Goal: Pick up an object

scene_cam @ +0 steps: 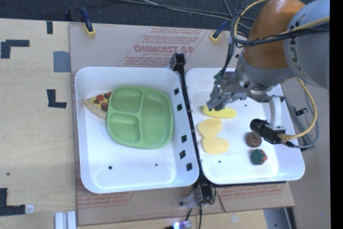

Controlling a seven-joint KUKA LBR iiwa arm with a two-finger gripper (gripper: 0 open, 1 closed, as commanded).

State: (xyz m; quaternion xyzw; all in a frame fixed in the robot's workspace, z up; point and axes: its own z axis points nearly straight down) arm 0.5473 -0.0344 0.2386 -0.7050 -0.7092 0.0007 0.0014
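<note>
Cardboard printed with red lettering too blurred to read covers the table (32,131) under two white bins. From the right, the grey arm (289,45) bends down over the right bin (289,171), its gripper (218,103) touching a yellow corn-shaped piece (221,112); whether it grasps, I cannot tell. Nearby lie two smooth yellow chips (211,137); a green sectioned plate (140,116) fills the left bin (128,179).
</note>
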